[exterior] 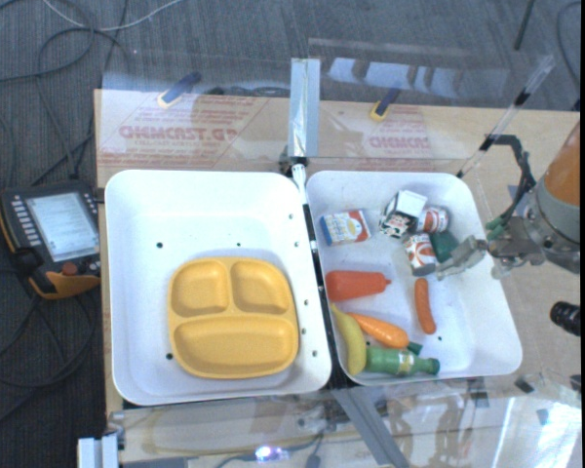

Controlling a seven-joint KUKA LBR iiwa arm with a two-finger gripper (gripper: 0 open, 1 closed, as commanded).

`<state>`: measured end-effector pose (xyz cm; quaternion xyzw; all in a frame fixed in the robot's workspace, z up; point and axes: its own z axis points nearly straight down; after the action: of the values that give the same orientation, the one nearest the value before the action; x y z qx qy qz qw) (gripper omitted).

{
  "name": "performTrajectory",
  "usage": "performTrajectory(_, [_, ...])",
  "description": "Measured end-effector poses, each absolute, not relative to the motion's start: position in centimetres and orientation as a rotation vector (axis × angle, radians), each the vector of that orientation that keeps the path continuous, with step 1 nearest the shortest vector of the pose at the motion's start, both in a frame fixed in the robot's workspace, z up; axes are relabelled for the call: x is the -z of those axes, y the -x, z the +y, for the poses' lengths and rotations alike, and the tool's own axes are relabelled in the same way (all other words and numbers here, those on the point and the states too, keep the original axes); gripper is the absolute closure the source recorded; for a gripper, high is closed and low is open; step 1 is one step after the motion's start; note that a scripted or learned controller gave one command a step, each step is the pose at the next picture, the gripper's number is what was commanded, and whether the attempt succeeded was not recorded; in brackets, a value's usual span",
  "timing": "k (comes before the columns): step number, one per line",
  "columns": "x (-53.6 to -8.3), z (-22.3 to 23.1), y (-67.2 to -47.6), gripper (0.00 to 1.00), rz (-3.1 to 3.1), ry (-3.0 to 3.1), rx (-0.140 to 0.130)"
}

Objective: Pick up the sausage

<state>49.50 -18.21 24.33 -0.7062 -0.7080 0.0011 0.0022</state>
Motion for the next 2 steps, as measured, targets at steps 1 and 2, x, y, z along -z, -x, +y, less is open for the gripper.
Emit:
performTrajectory(1, [-9.60,-15.83,-48.97,0.00,-2.187,2.251,0.000])
performTrajectory(2, [-10.40,-15.90,-48.96,1.00,-2.184,2.251,-0.001])
